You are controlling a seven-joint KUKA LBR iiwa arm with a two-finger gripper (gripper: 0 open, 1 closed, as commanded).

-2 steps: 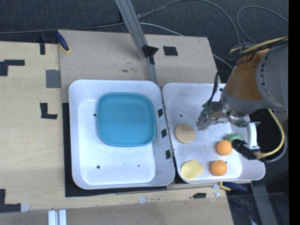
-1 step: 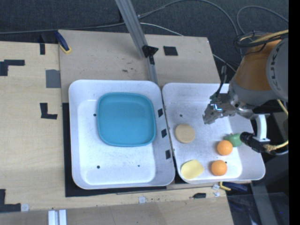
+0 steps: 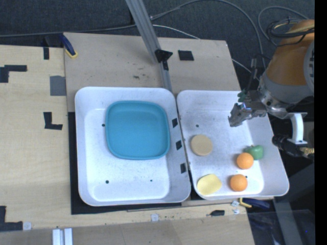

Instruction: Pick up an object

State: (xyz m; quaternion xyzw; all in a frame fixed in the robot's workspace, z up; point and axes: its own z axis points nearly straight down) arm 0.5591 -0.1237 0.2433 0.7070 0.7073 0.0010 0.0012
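1. Blue square plate [image 3: 137, 129] flat in the left bin [image 3: 87, 152], fully in view.
2. Tan disc [image 3: 201, 145], yellow piece [image 3: 208, 184] and two orange balls [image 3: 244, 161] [image 3: 238, 182] low in the right bin [image 3: 271, 137]; green item [image 3: 255, 151] partly behind the upper ball, shape unclear.
3. Grey gripper [image 3: 239, 115] above the right bin's upper part, apart from every object; opening too blurred to tell, nothing seen held.
4. Wooden bench [image 3: 30, 137], dark floor beyond.

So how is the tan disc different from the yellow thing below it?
The tan disc is beige; the yellow piece is pale yellow. The disc sits mid-bin, the yellow piece against the right bin's front wall. The disc looks rounder, the yellow piece more lopsided. Both lie flat, untouched.
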